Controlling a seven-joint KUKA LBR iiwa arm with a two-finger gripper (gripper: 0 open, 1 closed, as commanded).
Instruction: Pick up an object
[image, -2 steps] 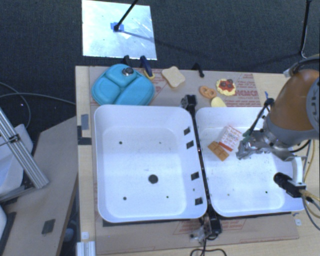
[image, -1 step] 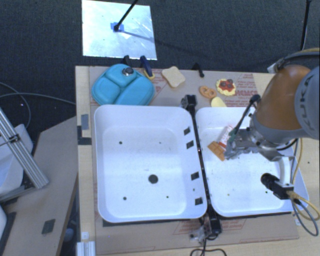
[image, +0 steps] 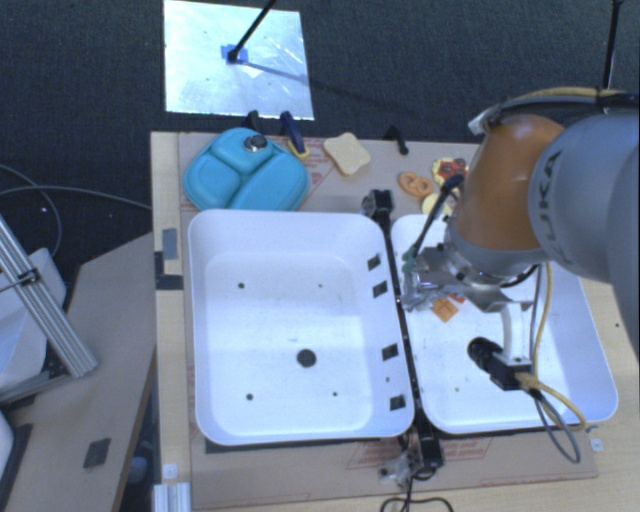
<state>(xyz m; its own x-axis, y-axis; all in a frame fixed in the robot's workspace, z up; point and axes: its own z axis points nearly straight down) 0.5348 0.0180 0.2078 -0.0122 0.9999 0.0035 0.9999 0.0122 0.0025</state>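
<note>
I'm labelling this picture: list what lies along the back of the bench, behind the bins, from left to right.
Blue divided plate → slice of toast → pretzel → small red and yellow toy, partly behind the arm.

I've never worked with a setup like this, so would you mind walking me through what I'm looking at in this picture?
A single camera fixed above a bench looks down at a slant. The big grey and orange shape is a robot arm reaching in from the right; its gripper hangs low over the right bin, near a small orange object. Whether anything is gripped cannot be told. The left bin sits beside it. Behind the bins lie a blue sectioned plate, a toast-like piece and a pretzel-shaped toy.
</note>
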